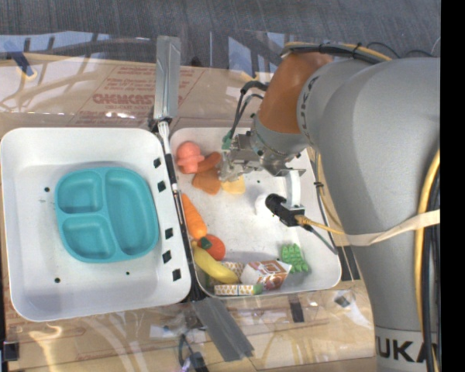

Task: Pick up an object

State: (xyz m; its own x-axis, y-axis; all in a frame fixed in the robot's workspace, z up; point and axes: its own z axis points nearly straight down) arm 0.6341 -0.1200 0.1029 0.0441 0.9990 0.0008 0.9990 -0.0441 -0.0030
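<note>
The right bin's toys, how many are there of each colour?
In the right bin, as far as I can tell:
Pink: 1, a lumpy toy
Orange or brown: 4, two pieces, a carrot, a small fruit
Yellow: 2, a banana, a small piece
Green: 1, a block
Printed carton: 1
Total: 9

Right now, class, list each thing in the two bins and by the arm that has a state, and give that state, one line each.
Gripper: lowered into the right bin, over the toys at its far end.
Teal tray: lying flat in the left bin, right way up, compartments bare.
Carrot: lying flat by the right bin's left wall.
Banana: lying flat.
Small carton: tipped on its side.
Pink toy: resting beside the gripper.
</note>
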